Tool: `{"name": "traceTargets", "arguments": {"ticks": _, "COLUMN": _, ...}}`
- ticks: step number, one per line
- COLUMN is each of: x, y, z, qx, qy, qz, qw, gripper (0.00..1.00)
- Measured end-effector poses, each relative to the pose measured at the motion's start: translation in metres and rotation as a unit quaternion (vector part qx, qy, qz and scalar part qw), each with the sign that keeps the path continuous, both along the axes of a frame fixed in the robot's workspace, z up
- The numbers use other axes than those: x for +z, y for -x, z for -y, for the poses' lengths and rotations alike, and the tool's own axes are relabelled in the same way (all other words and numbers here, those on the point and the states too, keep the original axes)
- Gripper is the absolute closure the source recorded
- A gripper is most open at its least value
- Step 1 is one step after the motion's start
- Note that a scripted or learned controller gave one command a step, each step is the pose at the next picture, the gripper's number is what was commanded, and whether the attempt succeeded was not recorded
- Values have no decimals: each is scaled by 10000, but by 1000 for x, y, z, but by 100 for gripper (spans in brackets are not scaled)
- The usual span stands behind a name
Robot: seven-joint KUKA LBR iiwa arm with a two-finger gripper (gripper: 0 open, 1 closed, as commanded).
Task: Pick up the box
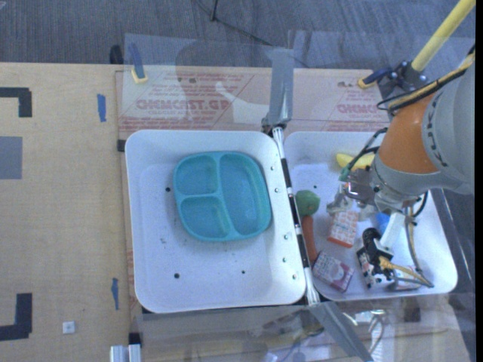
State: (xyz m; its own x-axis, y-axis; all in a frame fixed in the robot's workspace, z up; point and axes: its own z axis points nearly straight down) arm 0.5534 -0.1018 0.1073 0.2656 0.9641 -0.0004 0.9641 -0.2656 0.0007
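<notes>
Grey carpet surrounds my counter (pixel 60 202), which carries two white bins. From the camera view, the left bin (pixel 151 277) holds a teal divided plate (pixel 223 196). The small box (pixel 343 227) lies flat in the right bin (pixel 445 270), beside a carrot (pixel 308 221). My pincer (pixel 349 194) hovers just above the box; I cannot tell its state. Nothing is lifted yet: grasp and raise remain.
</notes>
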Motion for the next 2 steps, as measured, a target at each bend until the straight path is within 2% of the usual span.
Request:
{"name": "traceTargets", "arguments": {"ticks": 1, "x": 77, "y": 55, "z": -77, "qx": 679, "qy": -9, "qz": -15, "qw": 9977, "gripper": 100}}
{"name": "traceTargets", "arguments": {"ticks": 2, "x": 77, "y": 68, "z": -66, "qx": 861, "qy": -8, "qz": -14, "qw": 9963, "gripper": 100}}
